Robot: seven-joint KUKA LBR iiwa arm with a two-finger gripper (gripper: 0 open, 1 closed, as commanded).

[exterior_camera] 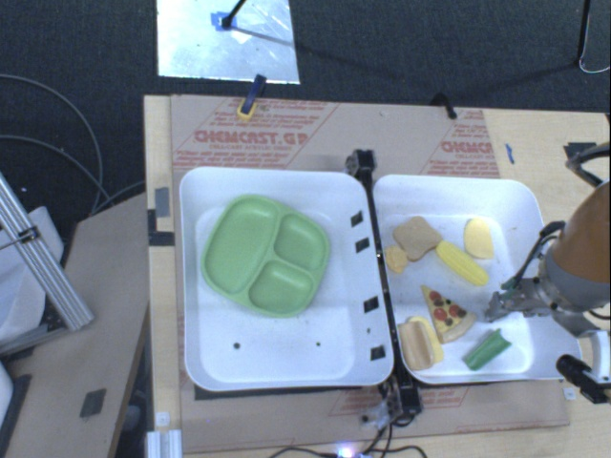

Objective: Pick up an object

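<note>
1. Brown cardboard covers the bench [286, 127], with two white bins side by side on it — the left bin [220, 351] holds a green divided plate [265, 254].
2. Toy food lies in the right bin [520, 198]: a bread slice [417, 236], a corn cob [462, 262], a yellow piece [479, 238], a pizza slice [447, 313], a hot dog [418, 342] and a green bean pod [487, 349].
3. At the right bin's right side, the gripper [498, 305] sits just above the pod and beside the pizza — whether its fingers are spread or closed cannot be told.

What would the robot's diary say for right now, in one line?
task: pick up an object | pincer: low in right bin, between pizza slice and green bean | held: nothing seen | left bin: green plate
</note>
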